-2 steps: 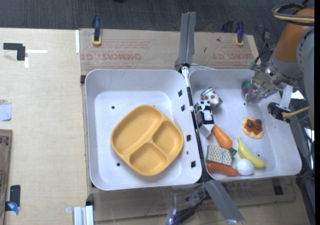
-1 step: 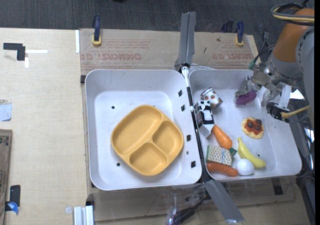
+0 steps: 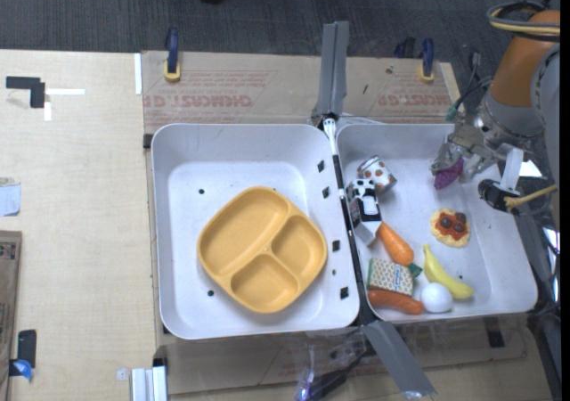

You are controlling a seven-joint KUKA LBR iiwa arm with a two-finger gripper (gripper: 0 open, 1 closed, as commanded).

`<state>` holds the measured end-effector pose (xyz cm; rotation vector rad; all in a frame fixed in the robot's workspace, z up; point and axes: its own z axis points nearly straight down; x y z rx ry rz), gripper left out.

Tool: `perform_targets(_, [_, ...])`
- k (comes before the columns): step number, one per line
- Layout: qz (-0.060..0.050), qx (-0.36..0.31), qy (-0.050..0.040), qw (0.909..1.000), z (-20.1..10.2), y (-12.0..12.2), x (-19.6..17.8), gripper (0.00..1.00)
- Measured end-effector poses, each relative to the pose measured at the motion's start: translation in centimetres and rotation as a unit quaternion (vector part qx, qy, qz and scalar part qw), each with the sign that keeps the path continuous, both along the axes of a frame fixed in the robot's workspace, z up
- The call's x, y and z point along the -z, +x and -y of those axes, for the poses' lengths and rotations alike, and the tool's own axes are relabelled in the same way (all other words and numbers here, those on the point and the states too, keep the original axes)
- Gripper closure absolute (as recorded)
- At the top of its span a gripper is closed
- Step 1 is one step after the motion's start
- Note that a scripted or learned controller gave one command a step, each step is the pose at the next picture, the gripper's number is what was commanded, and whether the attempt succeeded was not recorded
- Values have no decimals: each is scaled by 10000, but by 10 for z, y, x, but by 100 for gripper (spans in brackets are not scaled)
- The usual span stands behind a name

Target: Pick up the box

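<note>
1. Pincer (image 3: pixel 456 161) hangs over the far right part of the right bin (image 3: pixel 499 297), below the arm's orange band (image 3: pixel 521 69). A purple thing (image 3: pixel 446 174) sits at its tip, but whether that is gripped or merely lying under it cannot be told, nor how wide the pincer stands.
2. The box (image 3: pixel 390 276), small with a green and pale printed face, lies in the near part of the same bin. It is touching or just beside a carrot (image 3: pixel 396 244) on its far side, an orange vegetable (image 3: pixel 395 302) on its near side and a white egg (image 3: pixel 436 298) to its right.
3. From the pincer, the box lies toward the near edge and somewhat left, well apart, with the pizza toy (image 3: pixel 451 227) and banana (image 3: pixel 445 274) roughly between.
4. The box's long axis runs about left to right, tilted slightly, so a grip across its short sides would likely suit.
5. The left bin (image 3: pixel 178 212) holds a yellow divided plate (image 3: pixel 261 250).
</note>
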<state>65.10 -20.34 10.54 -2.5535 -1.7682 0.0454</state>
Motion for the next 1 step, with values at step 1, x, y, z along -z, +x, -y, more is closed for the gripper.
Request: perform_targets(1, [224,-609,-58,9979,-46,8,-104,100])
